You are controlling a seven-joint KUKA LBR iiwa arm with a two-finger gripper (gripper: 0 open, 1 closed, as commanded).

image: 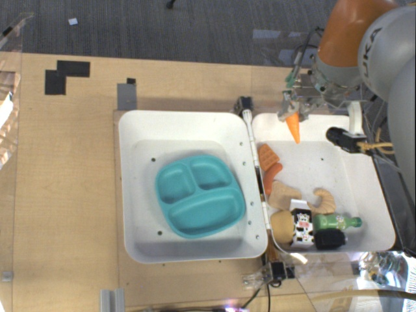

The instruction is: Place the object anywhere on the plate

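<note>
Here we are viewing the gripper (pixel 296 111) clamping an orange carrot (pixel 294 127) above the right bin (pixel 364 174), well right of the teal plate (pixel 199 195); wooden bench (pixel 65 194), grey carpet (pixel 195 18) beyond.

We are seeing the gripper (pixel 296 106) hanging in the upper right of the frame, gripping a carrot (pixel 294 127) whose tip is pointing down over the right bin (pixel 364 174). A teal plate (pixel 199 195) is lying in the left bin (pixel 140 174), left of centre.
</note>
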